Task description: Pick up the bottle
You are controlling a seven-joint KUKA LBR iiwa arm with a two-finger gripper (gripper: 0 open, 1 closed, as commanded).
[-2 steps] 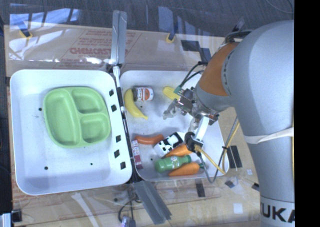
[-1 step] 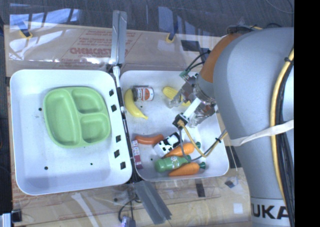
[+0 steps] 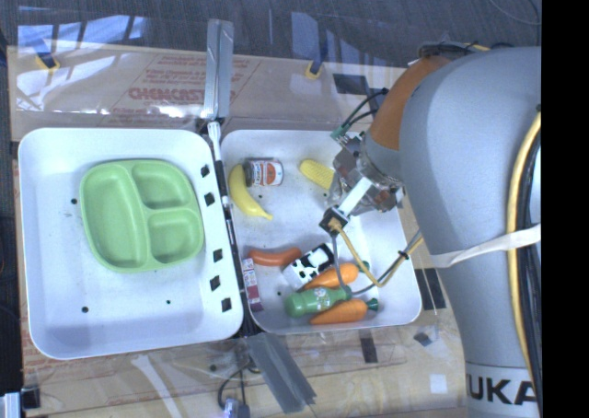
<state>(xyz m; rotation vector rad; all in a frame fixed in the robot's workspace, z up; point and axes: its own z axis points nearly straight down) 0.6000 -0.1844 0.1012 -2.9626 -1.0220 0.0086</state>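
the end effector [image 3: 352,175] hangs low over the right bin [image 3: 396,223], mostly hidden under the arm's own wrist, so whether it is apart or together cannot be told; just beside it, on the side away from the arm, lies a yellow piece [image 3: 317,172]; further that way, a can [image 3: 265,172] and a banana [image 3: 247,193]; the green bottle [image 3: 317,301] lies on its side well apart from it, by the bin's front wall, wedged between two carrots [image 3: 333,275], which probably leaves little room for a grasp; farthest, a green tray [image 3: 143,214] in the left bin [image 3: 37,250].
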